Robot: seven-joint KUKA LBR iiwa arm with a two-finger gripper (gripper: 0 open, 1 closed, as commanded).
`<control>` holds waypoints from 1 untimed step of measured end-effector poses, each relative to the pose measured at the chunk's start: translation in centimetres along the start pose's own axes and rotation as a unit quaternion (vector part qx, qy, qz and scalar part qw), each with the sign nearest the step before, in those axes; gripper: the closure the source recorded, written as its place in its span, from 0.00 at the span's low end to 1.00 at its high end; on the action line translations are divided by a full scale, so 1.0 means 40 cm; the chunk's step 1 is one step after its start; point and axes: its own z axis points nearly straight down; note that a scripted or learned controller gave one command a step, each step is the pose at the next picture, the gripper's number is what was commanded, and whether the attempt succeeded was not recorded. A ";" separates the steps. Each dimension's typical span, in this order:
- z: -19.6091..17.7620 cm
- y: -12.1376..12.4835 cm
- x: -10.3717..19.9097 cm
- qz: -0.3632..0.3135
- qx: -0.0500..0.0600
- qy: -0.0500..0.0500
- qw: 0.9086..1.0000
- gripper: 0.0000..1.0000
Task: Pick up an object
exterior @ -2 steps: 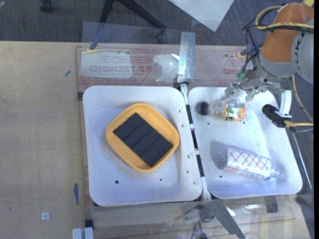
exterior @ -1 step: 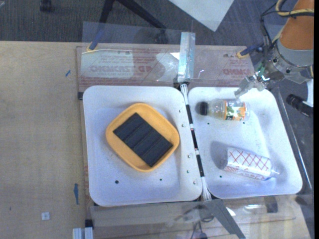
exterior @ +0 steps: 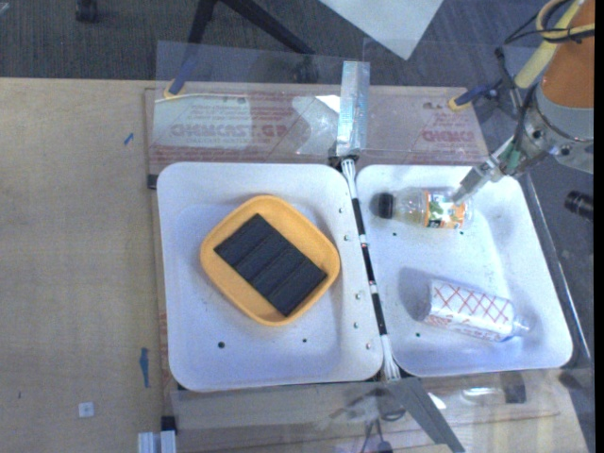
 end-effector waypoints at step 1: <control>0.326 0.090 0.067 -0.098 -0.001 -0.001 0.995 0.00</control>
